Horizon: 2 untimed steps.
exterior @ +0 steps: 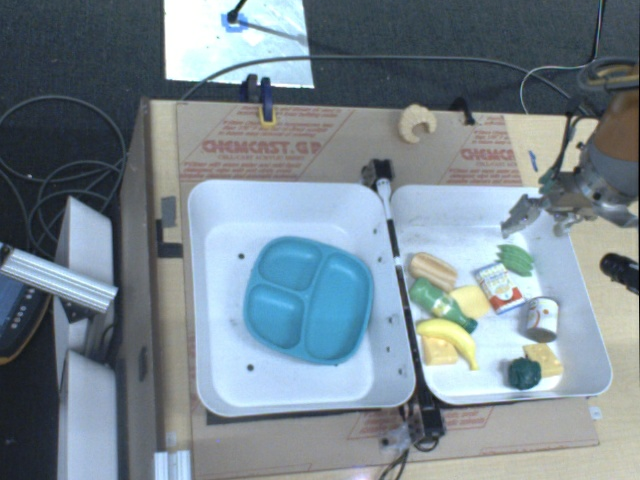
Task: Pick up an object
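End effector (541,215) above right bin (590,298)

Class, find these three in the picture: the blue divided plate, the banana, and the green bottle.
blue divided plate (305,298): camera view, on the ridge between its compartments.
banana (450,337): camera view, on the middle of its curve.
green bottle (434,299): camera view, on its body.
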{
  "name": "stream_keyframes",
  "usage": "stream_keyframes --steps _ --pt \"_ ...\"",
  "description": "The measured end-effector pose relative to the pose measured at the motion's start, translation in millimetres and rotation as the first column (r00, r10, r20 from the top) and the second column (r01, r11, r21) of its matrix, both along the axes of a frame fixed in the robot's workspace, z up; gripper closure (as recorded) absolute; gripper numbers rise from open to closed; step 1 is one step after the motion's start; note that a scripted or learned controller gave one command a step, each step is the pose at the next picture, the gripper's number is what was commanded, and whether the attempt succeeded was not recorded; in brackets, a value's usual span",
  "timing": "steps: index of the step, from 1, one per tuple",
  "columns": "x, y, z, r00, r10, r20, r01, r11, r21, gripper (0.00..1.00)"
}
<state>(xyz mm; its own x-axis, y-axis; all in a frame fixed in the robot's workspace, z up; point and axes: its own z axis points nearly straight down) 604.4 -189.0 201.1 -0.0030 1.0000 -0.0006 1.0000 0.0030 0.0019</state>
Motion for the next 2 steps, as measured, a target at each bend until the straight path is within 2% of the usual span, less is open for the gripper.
stream_keyframes --steps 1,2 --pt "-42 -18 -65 1.0 -0.002 -0.002 0.002 1.0 0.0 0.0" --pt "33 -17 -45 1.0 0.002 0.003 -0.002 1.0 -0.001 0.0"
